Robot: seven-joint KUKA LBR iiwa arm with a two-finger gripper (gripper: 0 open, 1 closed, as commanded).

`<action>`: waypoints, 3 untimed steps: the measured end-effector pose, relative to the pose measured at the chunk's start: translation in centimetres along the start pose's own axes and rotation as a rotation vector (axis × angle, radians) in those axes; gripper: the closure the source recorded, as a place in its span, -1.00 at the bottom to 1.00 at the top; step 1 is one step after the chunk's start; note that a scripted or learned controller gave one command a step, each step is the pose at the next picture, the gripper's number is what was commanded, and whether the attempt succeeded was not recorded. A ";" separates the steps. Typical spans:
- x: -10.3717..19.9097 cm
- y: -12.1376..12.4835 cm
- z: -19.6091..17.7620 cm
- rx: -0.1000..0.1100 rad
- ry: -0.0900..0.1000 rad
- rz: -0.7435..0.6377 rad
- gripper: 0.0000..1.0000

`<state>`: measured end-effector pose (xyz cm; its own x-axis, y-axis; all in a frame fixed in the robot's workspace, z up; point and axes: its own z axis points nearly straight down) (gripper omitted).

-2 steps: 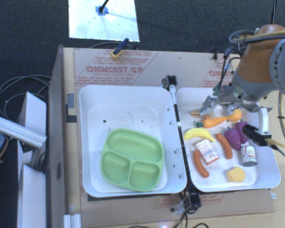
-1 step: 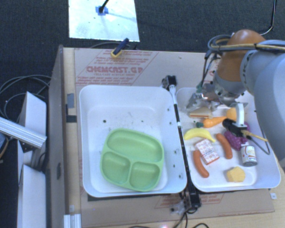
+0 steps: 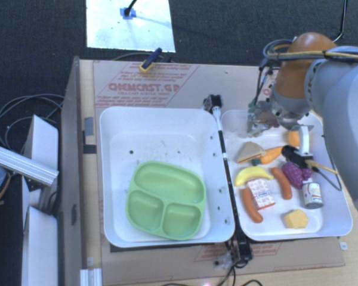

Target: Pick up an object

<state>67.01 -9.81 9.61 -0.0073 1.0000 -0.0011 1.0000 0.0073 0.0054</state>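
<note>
I see the gripper (image 3: 258,123) low in the right bin (image 3: 340,219); can't tell its opening, nothing visibly held; sandwich wedge (image 3: 249,152) just below it; looks light, stiff plastic, probably slippery; I'd pinch across its flat faces.

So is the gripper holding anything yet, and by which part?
Cannot be told. The gripper is low over the far end of the right bin, above the sandwich, and its tips are too blurred to show anything between them.
</note>
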 end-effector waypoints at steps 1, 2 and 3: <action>0.0 0.0 0.0 0.000 0.000 0.000 -1.00; 1.6 -0.1 1.1 0.003 0.001 0.002 -1.00; 1.5 -3.8 1.1 0.004 0.001 0.006 -1.00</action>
<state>63.21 -8.36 8.45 -0.0017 1.0000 -0.0003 1.0000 0.0017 0.0013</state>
